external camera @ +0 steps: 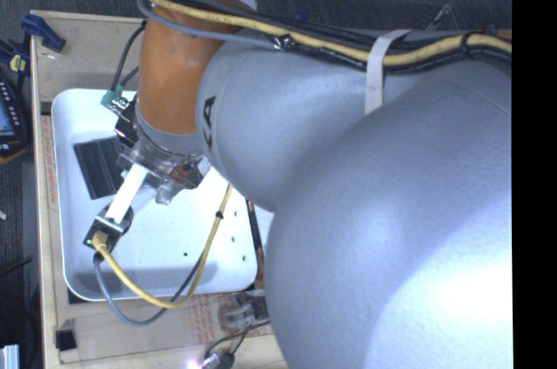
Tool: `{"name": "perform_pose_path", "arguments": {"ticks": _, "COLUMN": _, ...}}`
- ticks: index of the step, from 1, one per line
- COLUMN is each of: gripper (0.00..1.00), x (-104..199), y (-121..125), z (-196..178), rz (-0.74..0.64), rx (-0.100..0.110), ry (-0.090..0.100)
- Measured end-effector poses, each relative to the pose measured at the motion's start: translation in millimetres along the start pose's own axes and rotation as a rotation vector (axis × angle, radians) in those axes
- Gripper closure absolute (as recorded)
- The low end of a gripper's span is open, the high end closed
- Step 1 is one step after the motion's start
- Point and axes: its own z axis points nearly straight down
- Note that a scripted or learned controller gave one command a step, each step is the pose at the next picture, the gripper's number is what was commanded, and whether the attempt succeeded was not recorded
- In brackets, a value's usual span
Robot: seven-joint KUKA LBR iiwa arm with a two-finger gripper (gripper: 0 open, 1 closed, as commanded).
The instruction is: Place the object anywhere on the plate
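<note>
The grey arm (pixel 383 211) spreads over the right and centre of the camera view, its orange band (pixel 174 63) pointing down toward the left-hand white bin (pixel 70 263), which sits on the wooden bench (pixel 42 184). The task's thing, a dark slab (pixel 96 165), is a thin, flat, dull grey-black rectangle, longer than it is wide, with no visible marking. It lies flat on the bin floor in the far-left part of the bin, its long side running roughly along the bin's left wall, and its right edge is cut off from view by the wrist hardware. The gripper (pixel 167 177) hangs below the orange band over the middle of the same bin, just to the right of the slab and slightly nearer the camera. The two are close together, though contact cannot be judged. Whether the gripper is open or closed, and whether it has hold of anything, cannot be told from this angle. A small green piece (pixel 113 100) shows by the bin's far edge, beside the wrist.
</note>
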Motion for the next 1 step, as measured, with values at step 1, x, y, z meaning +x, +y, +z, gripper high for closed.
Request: {"name": "perform_pose_path", "arguments": {"ticks": 1, "gripper": 1.0, "x": 47.2, "y": 19.8, "z": 2.5, "rz": -0.058, "rx": -0.001, "ry": 0.001}}
